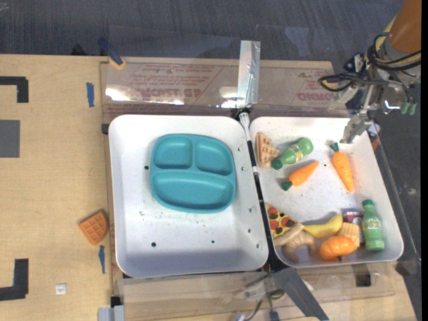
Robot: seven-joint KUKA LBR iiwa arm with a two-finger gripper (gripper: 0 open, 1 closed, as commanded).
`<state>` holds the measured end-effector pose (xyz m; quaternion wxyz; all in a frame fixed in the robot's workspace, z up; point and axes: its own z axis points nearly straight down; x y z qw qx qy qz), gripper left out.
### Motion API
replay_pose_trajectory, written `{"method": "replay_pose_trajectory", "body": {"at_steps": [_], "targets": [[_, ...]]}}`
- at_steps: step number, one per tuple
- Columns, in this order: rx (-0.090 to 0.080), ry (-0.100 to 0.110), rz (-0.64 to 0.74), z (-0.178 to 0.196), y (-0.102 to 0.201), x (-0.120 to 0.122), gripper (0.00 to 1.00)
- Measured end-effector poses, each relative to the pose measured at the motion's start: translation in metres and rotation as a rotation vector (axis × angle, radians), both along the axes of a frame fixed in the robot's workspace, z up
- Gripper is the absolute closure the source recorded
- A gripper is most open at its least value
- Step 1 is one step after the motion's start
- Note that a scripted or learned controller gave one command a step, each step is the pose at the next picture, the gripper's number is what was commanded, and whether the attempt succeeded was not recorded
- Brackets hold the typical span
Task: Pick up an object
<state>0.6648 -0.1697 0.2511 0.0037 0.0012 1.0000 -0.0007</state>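
Observation:
My gripper (361, 134) hangs over the far right corner of the right bin (391, 199), its fingers apart with nothing between them. Just below it in the bin lies an orange carrot (343, 170). A second carrot (302, 174) lies to the left, beside a green bottle (293, 152) and a waffle piece (265, 150). Along the bin's near side are a pizza slice (279, 221), a banana (321, 227), an orange fruit (336, 247) and another green bottle (372, 227).
The left bin (127, 233) holds a teal divided plate (194, 172). A small waffle (93, 227) lies on the wooden bench left of the bins. A metal post (249, 72) stands behind the divide between the bins. Cables (344, 79) hang by the wrist.

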Motion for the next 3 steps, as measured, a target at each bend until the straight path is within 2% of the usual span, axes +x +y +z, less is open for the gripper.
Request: {"method": "replay_pose_trajectory", "body": {"at_steps": [1, 2, 3], "targets": [[0.004, 0.011, 0.130, -0.144, -0.007, -0.005, 0.00], [0.001, -0.001, 0.089, -0.163, -0.014, -0.009, 0.00], [0.001, 0.001, -0.025, -0.163, -0.054, -0.036, 0.00]]}}
